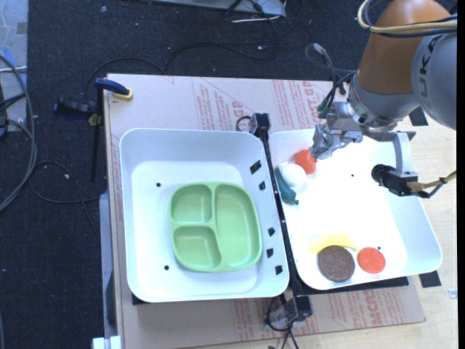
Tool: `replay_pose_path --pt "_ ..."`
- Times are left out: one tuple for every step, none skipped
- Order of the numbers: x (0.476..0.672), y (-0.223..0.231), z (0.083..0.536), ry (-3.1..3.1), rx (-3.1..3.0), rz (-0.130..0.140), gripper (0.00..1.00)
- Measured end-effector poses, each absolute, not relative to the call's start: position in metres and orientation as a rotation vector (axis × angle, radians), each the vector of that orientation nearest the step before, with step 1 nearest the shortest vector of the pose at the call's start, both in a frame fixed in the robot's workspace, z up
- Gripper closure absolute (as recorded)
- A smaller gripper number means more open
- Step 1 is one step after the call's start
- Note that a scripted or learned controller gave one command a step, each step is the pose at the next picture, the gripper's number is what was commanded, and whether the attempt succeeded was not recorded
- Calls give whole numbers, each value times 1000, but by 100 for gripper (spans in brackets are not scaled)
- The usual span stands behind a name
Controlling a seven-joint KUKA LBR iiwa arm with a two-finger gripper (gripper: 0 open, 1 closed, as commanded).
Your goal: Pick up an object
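In the right bin [407,217] my gripper [322,148] hangs low at the far left corner, its tips right beside a small orange-red object [306,162]. A white and teal object [290,177] lies just left of that, against the bin's left wall. Near the bin's front sit a yellow piece [331,241], a brown disc [336,263] and an orange-red disc [371,260]. Whether the orange-red object sits between the gripper's tips is not clear from here.
The left bin [138,195] holds a green divided plate [215,226]. A black divider with clips [270,195] runs between the bins. A black fitting [389,177] sits on the right bin's far right side. Cables and a clamp [109,89] lie beyond the bench.
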State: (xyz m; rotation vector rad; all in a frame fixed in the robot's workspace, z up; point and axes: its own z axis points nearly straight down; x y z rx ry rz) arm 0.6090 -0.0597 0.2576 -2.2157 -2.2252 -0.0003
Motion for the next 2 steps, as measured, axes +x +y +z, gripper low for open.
replay_pose_path --pt "611 1 245 -2226 -2214 0 100" --pt "606 57 233 -2226 -2215 0 100"
